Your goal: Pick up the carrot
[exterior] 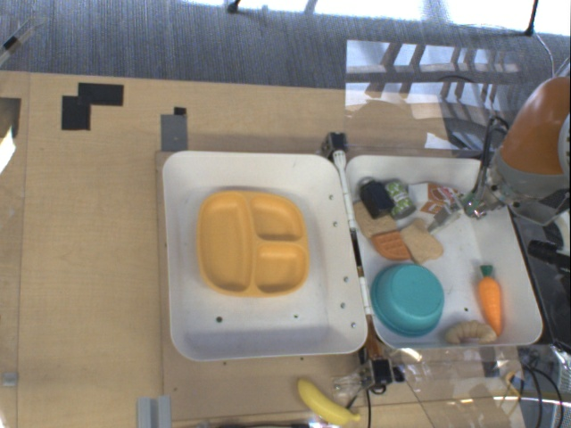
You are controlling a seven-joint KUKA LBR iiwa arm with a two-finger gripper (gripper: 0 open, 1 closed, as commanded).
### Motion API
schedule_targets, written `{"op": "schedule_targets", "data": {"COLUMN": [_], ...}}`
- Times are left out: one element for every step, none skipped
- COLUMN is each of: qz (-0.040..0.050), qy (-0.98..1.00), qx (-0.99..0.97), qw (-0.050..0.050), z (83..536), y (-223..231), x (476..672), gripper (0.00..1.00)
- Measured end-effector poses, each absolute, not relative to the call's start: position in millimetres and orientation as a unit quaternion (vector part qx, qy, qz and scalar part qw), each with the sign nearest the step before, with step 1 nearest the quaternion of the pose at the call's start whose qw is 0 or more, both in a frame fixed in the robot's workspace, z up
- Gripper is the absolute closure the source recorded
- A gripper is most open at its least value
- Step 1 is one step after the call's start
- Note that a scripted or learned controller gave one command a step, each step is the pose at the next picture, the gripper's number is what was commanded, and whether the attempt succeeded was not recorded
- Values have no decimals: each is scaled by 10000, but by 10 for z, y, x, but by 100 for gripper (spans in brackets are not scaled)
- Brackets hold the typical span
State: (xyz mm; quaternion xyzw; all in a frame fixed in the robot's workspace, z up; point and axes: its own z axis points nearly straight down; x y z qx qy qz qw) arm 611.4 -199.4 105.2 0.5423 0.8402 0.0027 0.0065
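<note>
Lying apart from gripper point(458, 209) | carrot point(490, 300) | right bin's point(526, 266) near corner

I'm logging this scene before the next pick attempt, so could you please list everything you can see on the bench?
left bin: 1, white, left half of the bench
right bin: 1, white, beside the left bin
divided plate: 1, yellow-orange, middle of the left bin
carrot: 1, orange with a green top, right side of the right bin
bowl: 1, teal, near part of the right bin
croissant-like pastry: 1, tan, near right corner of the right bin
mixed toy food items: a clustered pile, count unclear, far part of the right bin
banana: 1, yellow, on the bench in front of the bins
arm: 1, grey and orange, at the right edge
hand: 1, metallic, over the far right part of the right bin
</note>
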Motion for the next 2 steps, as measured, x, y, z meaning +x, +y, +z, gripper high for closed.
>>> {"op": "schedule_targets", "data": {"qz": [17,15], "qy": [8377,8759], "qx": [5461,4824], "qw": [64,57], "z": [1867,920], "y": [-2074,-2060], "x": [5503,5097], "gripper": [0,0]}}
